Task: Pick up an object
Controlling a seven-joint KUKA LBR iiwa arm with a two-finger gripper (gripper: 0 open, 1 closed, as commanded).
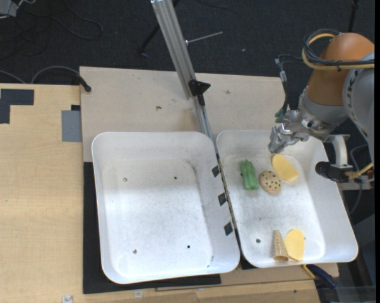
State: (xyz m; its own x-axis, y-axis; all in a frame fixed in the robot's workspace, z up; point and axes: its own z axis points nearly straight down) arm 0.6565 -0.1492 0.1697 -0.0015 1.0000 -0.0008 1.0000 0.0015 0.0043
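Note:
In the right bin (329, 219) lie a green object (248, 174), a tan round cookie with dark dots (270, 182), a yellow piece (285, 168), and near the front a tan cone (279, 245) beside another yellow piece (295, 243). My gripper (278, 139) hangs over the back of the right bin, just above and behind the upper yellow piece, apart from it. Nothing shows between its fingers.
The left bin (114, 150) sits alongside, with dark clips (222, 198) on the shared rim. A slanted metal rail (179, 55) rises behind the bins. Light wooden bench surface lies to the left.

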